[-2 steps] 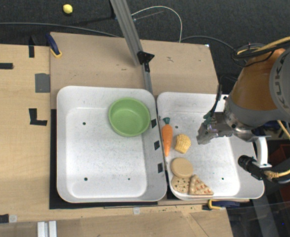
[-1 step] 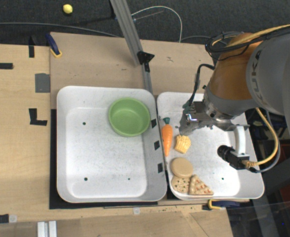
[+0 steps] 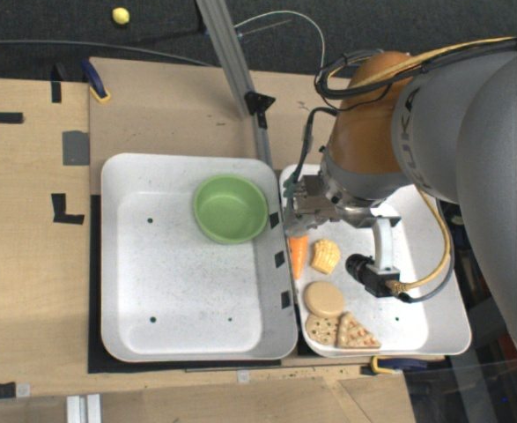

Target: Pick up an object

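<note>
Hovering low in the right bin [image 3: 434, 329], the tool [image 3: 304, 208] sits just above an orange carrot piece [image 3: 299, 256]. Its finger state cannot be told.

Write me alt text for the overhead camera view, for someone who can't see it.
A grey robot arm with an orange band reaches from the right, its pincer low over small toy foods in the right white bin: an orange carrot piece, yellow corn piece, round tan cookie. A round green plastic bowl sits in the left white bin.
</note>
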{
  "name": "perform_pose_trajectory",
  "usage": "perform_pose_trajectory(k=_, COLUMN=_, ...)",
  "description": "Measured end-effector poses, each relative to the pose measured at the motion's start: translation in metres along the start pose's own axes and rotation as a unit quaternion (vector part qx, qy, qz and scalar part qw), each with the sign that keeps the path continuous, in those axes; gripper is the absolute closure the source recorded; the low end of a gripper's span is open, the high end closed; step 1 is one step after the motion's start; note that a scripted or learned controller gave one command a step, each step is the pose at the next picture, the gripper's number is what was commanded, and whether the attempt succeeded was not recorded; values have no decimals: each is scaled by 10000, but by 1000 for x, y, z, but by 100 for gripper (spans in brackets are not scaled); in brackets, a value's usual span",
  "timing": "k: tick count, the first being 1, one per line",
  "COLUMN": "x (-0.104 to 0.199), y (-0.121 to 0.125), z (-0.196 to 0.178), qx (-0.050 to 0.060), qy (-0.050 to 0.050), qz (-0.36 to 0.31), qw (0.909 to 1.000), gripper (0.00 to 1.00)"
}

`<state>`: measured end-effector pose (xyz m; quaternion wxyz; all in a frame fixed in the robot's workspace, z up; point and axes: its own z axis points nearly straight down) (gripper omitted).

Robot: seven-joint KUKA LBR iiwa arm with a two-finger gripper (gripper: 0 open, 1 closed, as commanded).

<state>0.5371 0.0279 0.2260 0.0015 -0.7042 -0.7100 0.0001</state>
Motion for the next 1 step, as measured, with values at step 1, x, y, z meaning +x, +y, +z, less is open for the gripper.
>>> perform_pose_trajectory(k=1, x=50, y=32, z=3, qx=-9, qy=-4, qz=6, qw=10000, gripper=100)
